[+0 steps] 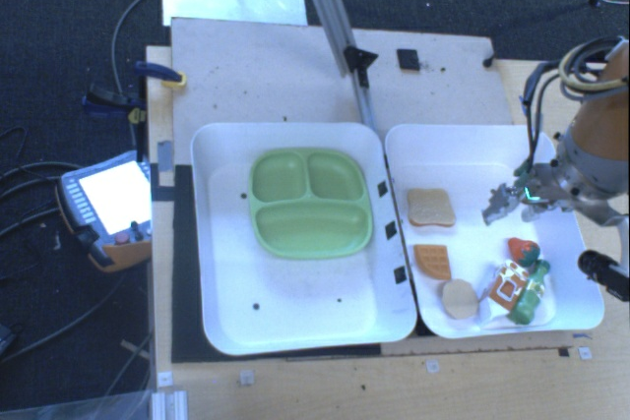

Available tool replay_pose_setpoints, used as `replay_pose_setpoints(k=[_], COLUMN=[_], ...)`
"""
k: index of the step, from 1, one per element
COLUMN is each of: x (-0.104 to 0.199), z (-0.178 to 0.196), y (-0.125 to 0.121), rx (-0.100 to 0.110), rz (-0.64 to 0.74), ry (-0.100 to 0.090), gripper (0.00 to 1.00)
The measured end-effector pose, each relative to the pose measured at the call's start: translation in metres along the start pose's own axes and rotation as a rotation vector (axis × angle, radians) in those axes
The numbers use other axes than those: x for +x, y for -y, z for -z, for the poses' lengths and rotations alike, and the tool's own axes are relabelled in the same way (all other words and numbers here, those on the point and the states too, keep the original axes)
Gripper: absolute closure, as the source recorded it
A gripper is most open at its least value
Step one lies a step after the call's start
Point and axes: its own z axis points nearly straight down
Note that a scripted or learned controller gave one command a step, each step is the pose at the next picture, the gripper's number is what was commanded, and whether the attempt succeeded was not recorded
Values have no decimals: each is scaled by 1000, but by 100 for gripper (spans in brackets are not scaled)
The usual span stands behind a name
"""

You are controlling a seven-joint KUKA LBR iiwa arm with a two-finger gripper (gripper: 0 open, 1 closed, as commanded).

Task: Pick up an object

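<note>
Gripper: the gripper (500, 203) hangs over the upper middle of the right bin (463, 141), reaching in from the right — whether it is spread or closed I cannot tell at this size, and nothing shows in its grasp.

Nearest thing: the slice of bread (431, 208) lies flat on the bin floor, to the left of the gripper and about level with it, near but apart.

Other candidates: a red and green piece (525, 251) sits just below and a little right of the gripper; under that a small orange and white box (507, 287) and a green bottle (533, 292) lie touching one another.

Lower left group: an orange cracker (433, 261) and a round tan biscuit (459, 299) lie below the bread, close together.

Long axis: the green bottle runs roughly up and down the view, tilted slightly; the bread is near square, so no axis matters there.

Left bin: the left bin (226, 310) holds a green divided plate (311, 202) — well apart from the gripper.

Judgement: the red and green piece looks the shortest reach, a small drop down and toward the near edge.
</note>
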Motion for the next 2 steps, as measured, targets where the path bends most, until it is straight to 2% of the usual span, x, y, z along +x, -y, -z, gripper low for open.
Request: replay_pose_setpoints(k=[1, 2], x=[0, 3], z=[1, -41], y=[-1, 0], rx=[-2, 2], rz=[0, -3], ry=[0, 0], gripper=[0, 0])
